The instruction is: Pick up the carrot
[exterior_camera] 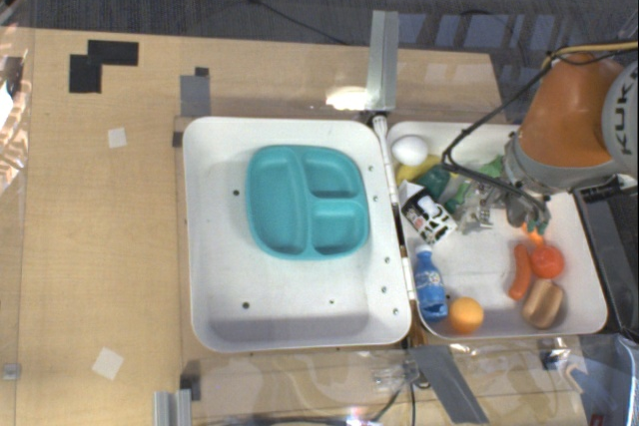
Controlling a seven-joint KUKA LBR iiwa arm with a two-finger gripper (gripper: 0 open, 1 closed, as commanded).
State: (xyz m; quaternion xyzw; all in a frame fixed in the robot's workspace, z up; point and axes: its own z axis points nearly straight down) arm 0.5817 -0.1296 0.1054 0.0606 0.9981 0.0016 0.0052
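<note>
The carrot (520, 271), judged light, rigid and smooth-skinned, is best taken across its mid-length; whether the gripper (511, 212) is open cannot be told.

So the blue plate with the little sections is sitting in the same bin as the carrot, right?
Not quite. The camera view shows the blue plate lying by itself in the left bin, while the carrot lies in the right bin, beside the tomato and near the end effector. So they are in different bins.
</note>
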